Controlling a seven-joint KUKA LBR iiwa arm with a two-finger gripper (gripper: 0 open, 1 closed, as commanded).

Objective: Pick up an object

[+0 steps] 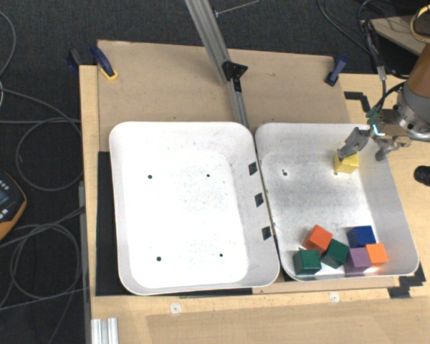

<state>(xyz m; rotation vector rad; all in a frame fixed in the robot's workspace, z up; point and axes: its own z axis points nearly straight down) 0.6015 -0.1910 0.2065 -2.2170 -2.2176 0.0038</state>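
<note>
Over right bin (387, 192), claw (364, 146), yellow block (347, 163)

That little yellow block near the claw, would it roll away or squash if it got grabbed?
Probably neither. The yellow block looks cube-shaped with flat faces, so it should sit still or slide on the smooth white bin rather than roll. It appears rigid and small, likely light, like the coloured blocks nearby.
</note>
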